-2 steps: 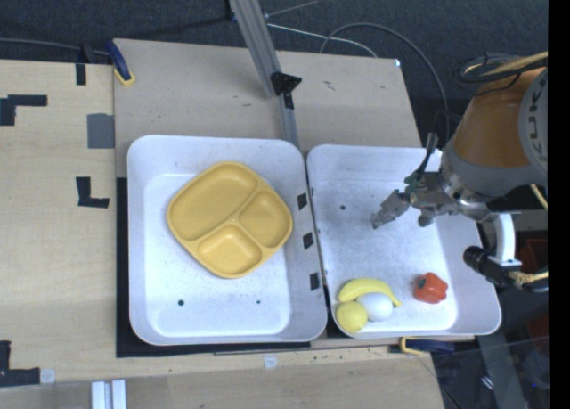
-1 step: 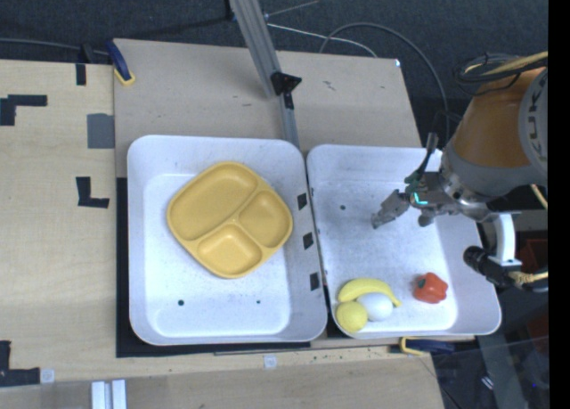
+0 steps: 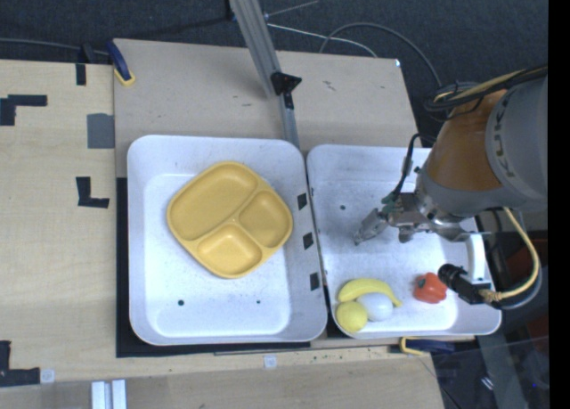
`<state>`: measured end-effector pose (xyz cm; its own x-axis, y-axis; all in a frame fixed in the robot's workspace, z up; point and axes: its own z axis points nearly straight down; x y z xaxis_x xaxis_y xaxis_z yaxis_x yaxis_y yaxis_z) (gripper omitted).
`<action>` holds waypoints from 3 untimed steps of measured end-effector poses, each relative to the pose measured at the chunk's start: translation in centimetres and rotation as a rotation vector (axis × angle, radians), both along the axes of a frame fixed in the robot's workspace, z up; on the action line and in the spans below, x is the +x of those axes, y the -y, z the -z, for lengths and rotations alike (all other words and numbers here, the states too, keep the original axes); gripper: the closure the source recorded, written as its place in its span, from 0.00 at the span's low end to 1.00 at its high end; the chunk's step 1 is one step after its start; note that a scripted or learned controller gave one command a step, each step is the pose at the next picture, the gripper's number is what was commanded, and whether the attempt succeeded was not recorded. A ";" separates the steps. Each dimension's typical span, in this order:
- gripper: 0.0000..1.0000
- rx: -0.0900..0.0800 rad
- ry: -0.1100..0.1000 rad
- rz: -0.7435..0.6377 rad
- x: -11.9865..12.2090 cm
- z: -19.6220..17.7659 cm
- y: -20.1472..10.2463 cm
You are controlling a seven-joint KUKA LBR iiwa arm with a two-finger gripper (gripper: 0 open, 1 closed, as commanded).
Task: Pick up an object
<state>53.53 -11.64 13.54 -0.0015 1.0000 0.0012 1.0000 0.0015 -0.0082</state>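
Near the front edge of the right bin [image 3: 356, 162] sits a small cluster — a curved yellow banana [image 3: 367, 288], a round yellow lemon-like fruit [image 3: 351, 315] and a smooth white egg-shaped piece [image 3: 379, 307], all touching, glossy like plastic toy food. Just to their right, apart from them, lies a red pepper-like piece [image 3: 430, 288] with a dark stem end. Right bin is shallow white, rounded corners, speckled and scuffed floor. Gripper [image 3: 374, 225] hangs over the middle of this bin, well apart from the fruit, metal fingers [image 3: 366, 230] slightly spread with nothing between them. Grey arm with orange band [image 3: 463, 149] comes in from the right; yellow and black cables loop beside it. Left bin [image 3: 142, 247], same white plastic, holds a yellow divided plate [image 3: 230, 218] — three compartments, rounded-square, lying at an angle, nothing in it. Bench is pale wood with black tape marks; no readable writing anywhere.
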 end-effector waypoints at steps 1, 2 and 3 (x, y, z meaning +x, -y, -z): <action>0.00 -0.003 0.007 0.000 0.0 4.7 0.0; 1.00 -0.001 0.007 -0.001 0.0 3.6 -0.1; 1.00 -0.002 0.010 0.000 0.9 -1.4 0.4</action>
<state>54.47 -12.02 14.96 -0.0011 1.0000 -0.0007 1.0000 0.0011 0.0023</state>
